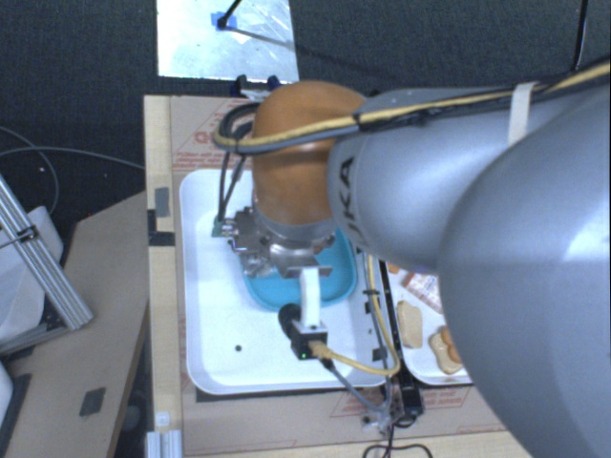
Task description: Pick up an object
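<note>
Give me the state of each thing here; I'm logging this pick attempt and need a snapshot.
Left bin: holds a blue dish.
Blue dish: lying in the left bin, partly hidden under the wrist.
Arm: reaching over the left bin, wrist low above the blue dish.
Right bin: holds tan pieces, largely hidden by the arm.
Tan pieces: lying in the right bin, apart from the wrist.

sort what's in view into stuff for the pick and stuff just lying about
For the job: arm; blue object under its wrist; left bin.
Lying about: tan piece; second tan piece; right bin holding them.
</note>
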Motion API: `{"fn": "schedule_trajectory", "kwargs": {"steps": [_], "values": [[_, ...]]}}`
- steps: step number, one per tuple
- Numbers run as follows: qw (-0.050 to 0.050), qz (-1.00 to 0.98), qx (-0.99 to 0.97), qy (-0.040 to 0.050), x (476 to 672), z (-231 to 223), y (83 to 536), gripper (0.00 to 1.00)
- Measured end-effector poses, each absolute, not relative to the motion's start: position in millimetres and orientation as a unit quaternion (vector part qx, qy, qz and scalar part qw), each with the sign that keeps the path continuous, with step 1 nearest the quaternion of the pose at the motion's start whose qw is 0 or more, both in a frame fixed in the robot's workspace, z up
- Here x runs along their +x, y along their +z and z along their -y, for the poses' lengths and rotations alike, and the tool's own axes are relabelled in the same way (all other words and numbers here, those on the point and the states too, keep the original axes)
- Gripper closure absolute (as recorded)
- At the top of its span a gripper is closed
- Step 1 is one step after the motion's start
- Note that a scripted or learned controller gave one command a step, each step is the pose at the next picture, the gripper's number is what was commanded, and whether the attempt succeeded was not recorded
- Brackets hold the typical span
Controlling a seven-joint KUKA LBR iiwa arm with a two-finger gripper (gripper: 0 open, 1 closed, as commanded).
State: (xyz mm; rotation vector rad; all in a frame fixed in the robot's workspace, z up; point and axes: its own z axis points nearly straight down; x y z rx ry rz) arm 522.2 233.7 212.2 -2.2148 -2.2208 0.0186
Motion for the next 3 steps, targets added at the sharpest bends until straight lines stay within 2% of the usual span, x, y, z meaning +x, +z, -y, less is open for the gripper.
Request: {"fn": "schedule_trajectory", "kwargs": {"steps": [1,2,3], "values": [[0.001,0.706,-0.708,0.002,484.8,-200,215,1.0],[0.0,0.707,-0.708,-0.0013,487.3,-202,226,1.0],[-0.005,0.708,-0.706,-0.0101,522.9,-196,436,1.0]]}}
